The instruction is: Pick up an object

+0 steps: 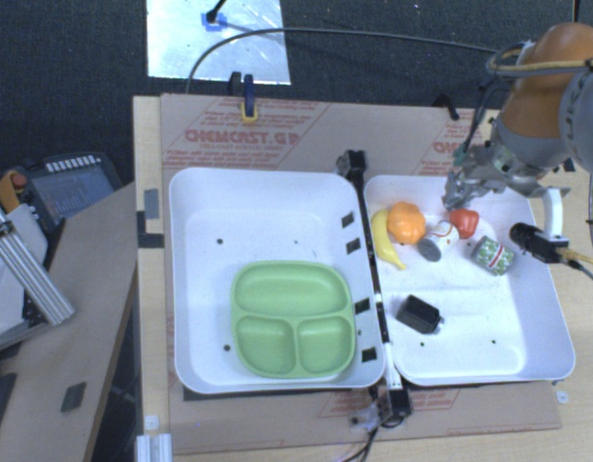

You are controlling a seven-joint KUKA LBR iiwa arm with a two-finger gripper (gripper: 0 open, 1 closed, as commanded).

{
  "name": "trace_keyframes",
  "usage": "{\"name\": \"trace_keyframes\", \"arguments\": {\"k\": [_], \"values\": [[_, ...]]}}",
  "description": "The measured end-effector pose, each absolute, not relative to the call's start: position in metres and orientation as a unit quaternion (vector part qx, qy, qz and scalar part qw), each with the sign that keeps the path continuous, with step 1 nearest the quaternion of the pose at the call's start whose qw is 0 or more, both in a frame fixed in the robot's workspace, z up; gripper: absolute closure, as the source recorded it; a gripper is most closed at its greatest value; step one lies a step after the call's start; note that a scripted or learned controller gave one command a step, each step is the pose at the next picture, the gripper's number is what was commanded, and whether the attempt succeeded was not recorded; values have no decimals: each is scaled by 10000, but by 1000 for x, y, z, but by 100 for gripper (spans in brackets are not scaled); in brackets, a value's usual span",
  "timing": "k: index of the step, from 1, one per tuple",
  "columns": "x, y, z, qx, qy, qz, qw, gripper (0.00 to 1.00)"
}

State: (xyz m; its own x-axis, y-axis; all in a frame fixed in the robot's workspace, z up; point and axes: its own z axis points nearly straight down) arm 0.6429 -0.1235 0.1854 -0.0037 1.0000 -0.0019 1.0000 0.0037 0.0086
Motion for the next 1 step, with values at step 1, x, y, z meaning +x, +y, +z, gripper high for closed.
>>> {"name": "trace_keyframes", "arguments": {"k": [1], "values": [[645, -124, 228, 7053, 7089, 21, 30, 100]]}}
